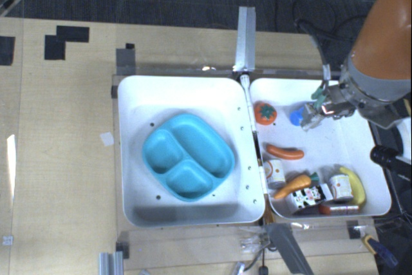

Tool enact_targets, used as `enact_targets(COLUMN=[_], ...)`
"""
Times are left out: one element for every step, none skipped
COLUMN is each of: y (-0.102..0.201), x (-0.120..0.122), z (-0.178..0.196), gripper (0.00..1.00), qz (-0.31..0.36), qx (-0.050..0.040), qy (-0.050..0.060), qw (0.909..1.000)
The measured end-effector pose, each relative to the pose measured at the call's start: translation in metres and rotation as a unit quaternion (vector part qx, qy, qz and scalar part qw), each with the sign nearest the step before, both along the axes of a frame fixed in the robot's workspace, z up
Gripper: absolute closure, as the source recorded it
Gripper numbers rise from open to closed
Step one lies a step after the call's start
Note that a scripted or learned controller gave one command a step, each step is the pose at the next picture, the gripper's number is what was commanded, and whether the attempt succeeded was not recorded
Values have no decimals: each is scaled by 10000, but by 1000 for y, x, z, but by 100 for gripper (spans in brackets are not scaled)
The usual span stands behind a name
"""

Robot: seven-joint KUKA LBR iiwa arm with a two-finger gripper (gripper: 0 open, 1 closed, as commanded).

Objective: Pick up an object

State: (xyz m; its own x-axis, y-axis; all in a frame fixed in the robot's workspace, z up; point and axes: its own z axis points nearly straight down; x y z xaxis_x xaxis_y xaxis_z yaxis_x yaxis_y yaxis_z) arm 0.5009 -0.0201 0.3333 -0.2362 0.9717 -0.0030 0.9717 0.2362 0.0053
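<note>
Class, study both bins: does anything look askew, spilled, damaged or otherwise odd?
Nothing looks spilled or broken. The blue divided tray lies skewed at an angle to the walls of the left bin, and the items at the near end of the right bin are jumbled together, the carrot slanting across them.

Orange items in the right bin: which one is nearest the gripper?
The round tomato, top left of that bin, beside the blue ball by the gripper. The sausage and carrot lie lower.
</note>
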Motion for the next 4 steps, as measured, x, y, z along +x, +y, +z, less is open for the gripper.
enact_targets(y=[1, 2, 3, -18], x=[1, 1, 2, 12], z=[10, 20, 30, -44], gripper=[100, 100, 100, 100], qz=[39, 80, 122, 1166], qx=[-5, -10, -16, 3], qy=[-8, -17, -29, 22], qw=[10000, 10000, 9999, 9932])
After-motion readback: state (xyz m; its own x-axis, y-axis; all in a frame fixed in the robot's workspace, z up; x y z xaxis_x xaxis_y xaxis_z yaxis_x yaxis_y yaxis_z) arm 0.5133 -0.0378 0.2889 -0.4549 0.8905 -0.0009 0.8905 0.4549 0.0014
